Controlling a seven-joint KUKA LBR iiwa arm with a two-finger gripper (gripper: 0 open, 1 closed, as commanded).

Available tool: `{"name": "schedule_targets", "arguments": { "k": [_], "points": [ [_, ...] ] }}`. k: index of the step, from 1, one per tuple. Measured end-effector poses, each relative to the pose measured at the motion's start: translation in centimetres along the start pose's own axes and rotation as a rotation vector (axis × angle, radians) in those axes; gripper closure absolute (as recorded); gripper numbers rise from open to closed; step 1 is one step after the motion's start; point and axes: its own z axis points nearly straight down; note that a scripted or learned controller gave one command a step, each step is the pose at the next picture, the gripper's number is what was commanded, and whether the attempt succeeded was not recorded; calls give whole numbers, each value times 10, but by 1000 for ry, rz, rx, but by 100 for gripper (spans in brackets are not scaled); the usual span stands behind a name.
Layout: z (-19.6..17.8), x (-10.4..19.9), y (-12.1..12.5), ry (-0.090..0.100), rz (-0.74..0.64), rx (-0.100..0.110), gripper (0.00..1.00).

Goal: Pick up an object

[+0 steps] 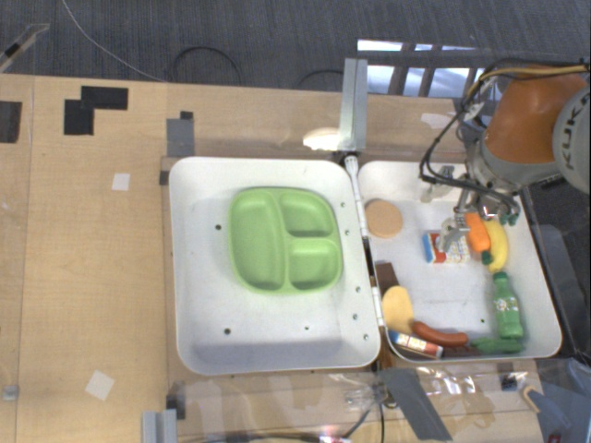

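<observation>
My gripper [454, 238] hangs low in the right bin [545, 326], under the grey arm with its orange band [526, 123]. It sits between a small red, white and blue box [433, 248] on its left and an orange carrot [478, 234] on its right, close to both. A yellow banana [499, 245] lies just beyond the carrot. I see nothing lifted off the bin floor.
The right bin also holds a tan round cookie [383, 218], a brown bar [385, 273], a yellow fruit [397, 307], a sausage [440, 333], a small can [416, 344] and a green bottle [505, 307]. A green divided plate [283, 239] lies in the left bin [199, 340].
</observation>
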Motion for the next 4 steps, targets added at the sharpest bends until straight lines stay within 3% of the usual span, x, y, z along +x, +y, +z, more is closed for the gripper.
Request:
{"name": "schedule_targets", "arguments": {
  "k": [1, 2, 3, 4],
  "points": [
    [-1, 8, -4, -6, 72, -1, 0],
    [-1, 42, -22, -4, 54, 0, 0],
    [-1, 45, -19, -8, 68, 4, 0],
    [-2, 59, -8, -8, -27, 5, 0]
  ]
}}
